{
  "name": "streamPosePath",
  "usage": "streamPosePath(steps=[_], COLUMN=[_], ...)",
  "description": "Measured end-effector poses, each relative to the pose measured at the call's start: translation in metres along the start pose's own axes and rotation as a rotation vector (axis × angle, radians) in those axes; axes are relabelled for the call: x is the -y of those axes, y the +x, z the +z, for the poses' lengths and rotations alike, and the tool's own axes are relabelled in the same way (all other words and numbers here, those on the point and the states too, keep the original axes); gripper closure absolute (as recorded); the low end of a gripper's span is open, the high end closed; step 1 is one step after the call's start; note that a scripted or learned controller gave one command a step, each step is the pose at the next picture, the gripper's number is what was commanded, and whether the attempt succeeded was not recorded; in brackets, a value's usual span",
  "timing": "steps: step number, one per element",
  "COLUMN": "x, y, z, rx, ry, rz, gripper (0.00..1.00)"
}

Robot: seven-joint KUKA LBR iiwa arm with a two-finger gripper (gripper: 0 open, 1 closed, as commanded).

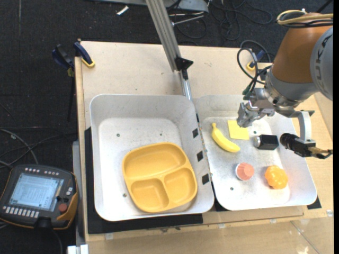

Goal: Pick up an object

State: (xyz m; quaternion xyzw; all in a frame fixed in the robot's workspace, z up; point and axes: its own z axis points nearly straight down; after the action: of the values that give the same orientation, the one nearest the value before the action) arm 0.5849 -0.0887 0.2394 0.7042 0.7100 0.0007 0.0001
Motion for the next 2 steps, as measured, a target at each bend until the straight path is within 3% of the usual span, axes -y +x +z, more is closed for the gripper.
streamPosePath(steps=[2], x=[-0.044], y=[0.107], z=[-0.009], rx=[-0.001], ry=[-0.002], rz=[0.000], gripper=[1.00])
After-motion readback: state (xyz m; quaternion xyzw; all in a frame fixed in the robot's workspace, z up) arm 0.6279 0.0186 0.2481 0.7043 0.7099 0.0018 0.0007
